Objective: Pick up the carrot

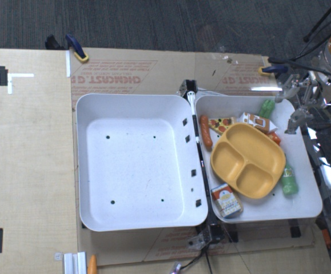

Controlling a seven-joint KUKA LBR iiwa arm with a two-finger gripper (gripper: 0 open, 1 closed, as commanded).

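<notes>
Gripper (300,108) waits at right bin's (308,210) upper right edge.
Finger state unreadable; carrot (205,132) lies wedged left of the yellow tray (248,160).

Left bin (91,153) wide open, easy entry. Right bin (308,204) crowded: yellow divided plate (248,160) fills centre, overlapping carrot (205,133) edge; cartons, green bottles packed around rim. Little finger room.

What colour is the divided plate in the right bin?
The plate is yellow-orange, plain, as the camera view shows it.
</notes>
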